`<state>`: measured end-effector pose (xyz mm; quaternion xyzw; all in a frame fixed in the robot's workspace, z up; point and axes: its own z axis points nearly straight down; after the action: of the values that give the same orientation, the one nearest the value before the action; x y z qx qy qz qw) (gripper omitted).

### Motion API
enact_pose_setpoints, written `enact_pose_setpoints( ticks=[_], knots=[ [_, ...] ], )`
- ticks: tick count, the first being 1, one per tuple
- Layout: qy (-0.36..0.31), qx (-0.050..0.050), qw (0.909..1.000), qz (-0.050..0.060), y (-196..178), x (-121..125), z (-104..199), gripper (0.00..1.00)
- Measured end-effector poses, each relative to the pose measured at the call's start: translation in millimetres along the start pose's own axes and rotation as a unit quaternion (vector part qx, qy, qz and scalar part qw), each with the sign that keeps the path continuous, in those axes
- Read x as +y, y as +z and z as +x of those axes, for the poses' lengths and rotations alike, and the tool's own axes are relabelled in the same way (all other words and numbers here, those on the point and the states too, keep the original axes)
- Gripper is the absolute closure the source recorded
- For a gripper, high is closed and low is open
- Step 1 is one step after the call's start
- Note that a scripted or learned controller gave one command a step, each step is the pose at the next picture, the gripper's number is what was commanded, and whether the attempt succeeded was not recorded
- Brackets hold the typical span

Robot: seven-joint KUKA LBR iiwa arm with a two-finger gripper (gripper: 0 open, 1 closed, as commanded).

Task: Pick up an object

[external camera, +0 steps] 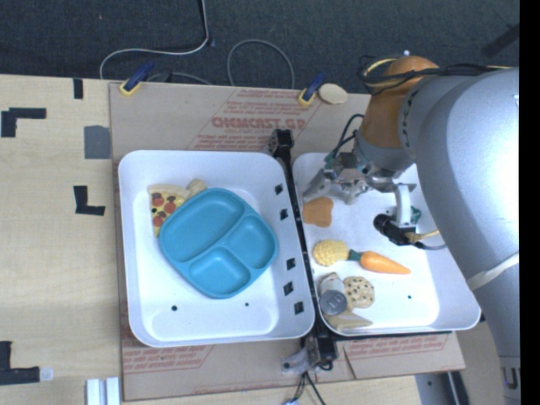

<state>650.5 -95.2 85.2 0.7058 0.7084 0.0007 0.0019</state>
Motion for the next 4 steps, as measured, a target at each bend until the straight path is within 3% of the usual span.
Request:
enact_pose_setpoints(
  ticks=[4],
  knots=[
    [0.001, 0.000, 1.0000, 0.001, -0.5, 3.8, -0.7, 0.00]
  ],
)
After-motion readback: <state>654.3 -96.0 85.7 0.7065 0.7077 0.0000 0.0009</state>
